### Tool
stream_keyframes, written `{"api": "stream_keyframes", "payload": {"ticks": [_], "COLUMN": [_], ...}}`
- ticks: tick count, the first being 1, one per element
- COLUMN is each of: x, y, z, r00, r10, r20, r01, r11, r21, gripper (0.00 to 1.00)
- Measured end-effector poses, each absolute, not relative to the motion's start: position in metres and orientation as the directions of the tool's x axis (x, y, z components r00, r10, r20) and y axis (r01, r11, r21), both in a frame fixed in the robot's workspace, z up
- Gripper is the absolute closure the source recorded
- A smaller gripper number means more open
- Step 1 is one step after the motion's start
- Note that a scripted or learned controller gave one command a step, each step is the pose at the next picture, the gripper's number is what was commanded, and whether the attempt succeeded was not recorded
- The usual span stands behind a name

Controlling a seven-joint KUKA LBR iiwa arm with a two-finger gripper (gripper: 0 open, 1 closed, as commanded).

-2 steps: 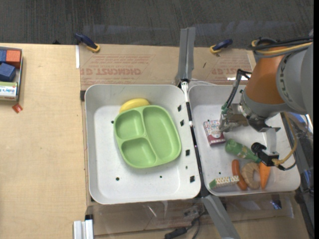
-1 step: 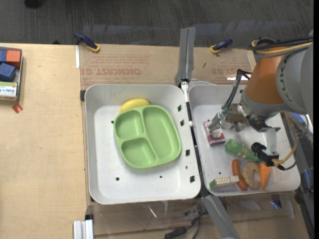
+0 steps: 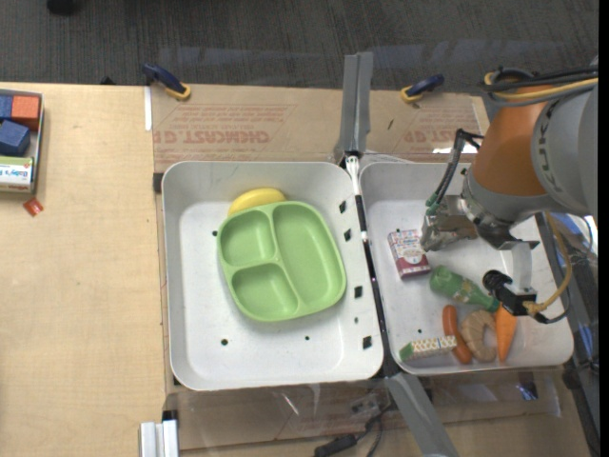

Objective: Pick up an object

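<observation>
Spanning the whole lower view: one pale wooden desk [image 3: 76, 284], with a brown cardboard sheet [image 3: 247, 127] laid across its far part. Resting on these, side by side: two shallow white plastic bins, the left bin [image 3: 190, 350] and the right bin [image 3: 381, 184], their inner walls touching. Reaching in from the right over the right bin: one grey arm with an orange band [image 3: 519, 150], ending in one two-finger gripper [image 3: 435, 236] low above that bin's middle. Cannot tell whether open or closed, nor whether anything is held. Lying in the left bin: one light green plastic plate with three compartments [image 3: 283, 260], tilted slightly, and behind it, partly hidden by its far rim, one yellow rounded object [image 3: 257, 198]. Lying in the right bin: one small white and pink carton [image 3: 407, 252] just left of the gripper; one green toy vegetable [image 3: 461, 288] below the gripper; near the front wall a cluster of one tan ring-shaped toy [image 3: 479, 336], one orange toy carrot [image 3: 505, 331], one small red piece [image 3: 454, 336] and one flat white packet [image 3: 430, 347]. Clipped at the cardboard's far edge: two blue and yellow clamps [image 3: 166, 79]. Sitting at the desk's far left: one box of coloured blocks [image 3: 19, 136].
</observation>
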State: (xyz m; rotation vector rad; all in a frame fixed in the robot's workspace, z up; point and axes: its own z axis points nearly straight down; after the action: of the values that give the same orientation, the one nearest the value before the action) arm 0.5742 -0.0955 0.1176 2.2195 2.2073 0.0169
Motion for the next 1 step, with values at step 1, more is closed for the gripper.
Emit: {"api": "stream_keyframes", "payload": {"ticks": [1], "x": [0.5741], "y": [-0.0954], "z": [0.1176], "r00": [0.006], "r10": [1.000], "r20": [0.000], "r01": [1.000], "r11": [-0.006], "r21": [0.015], "gripper": [0.00]}}
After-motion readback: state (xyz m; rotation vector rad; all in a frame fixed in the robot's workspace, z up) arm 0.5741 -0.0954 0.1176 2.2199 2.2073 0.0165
